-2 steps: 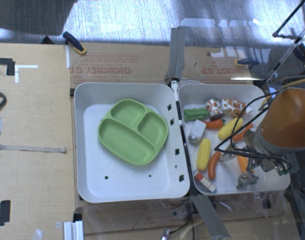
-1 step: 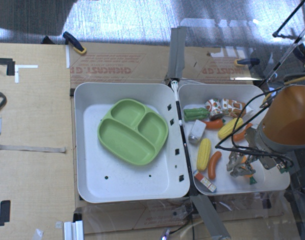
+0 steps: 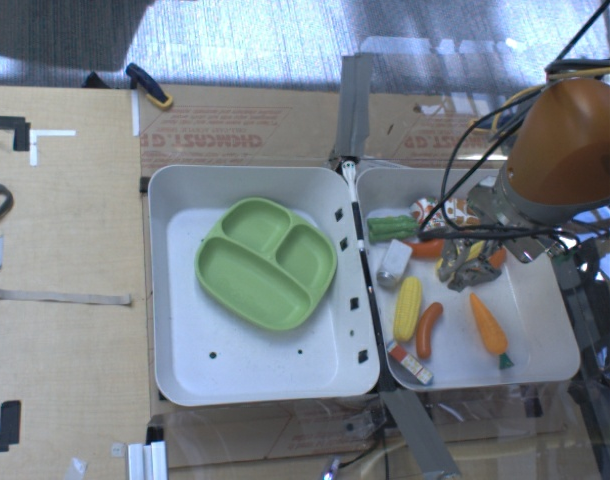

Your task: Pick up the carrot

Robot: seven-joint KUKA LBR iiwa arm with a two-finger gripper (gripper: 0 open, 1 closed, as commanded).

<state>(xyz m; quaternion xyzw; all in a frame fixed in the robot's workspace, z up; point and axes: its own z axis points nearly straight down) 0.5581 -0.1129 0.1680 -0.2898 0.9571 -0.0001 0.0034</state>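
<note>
Just below the gripper (image 3: 468, 265), whose state you cannot tell, the toy carrot (image 3: 488, 325) looks light, stiff and smooth, so take it across its thick middle.

The orange carrot (image 3: 489, 329) lies slanted on the right bin's floor, green tip toward the front.

A green three-compartment plastic plate (image 3: 267, 263) lies in the left white bin (image 3: 175, 368). In the right white bin (image 3: 545, 363), the orange carrot with a green tip (image 3: 489, 329) lies at five o'clock from the metal gripper (image 3: 467, 265), apart from it, with a yellow corn cob (image 3: 407, 307) and a red sausage (image 3: 428, 329) at nine o'clock of the carrot.
</note>
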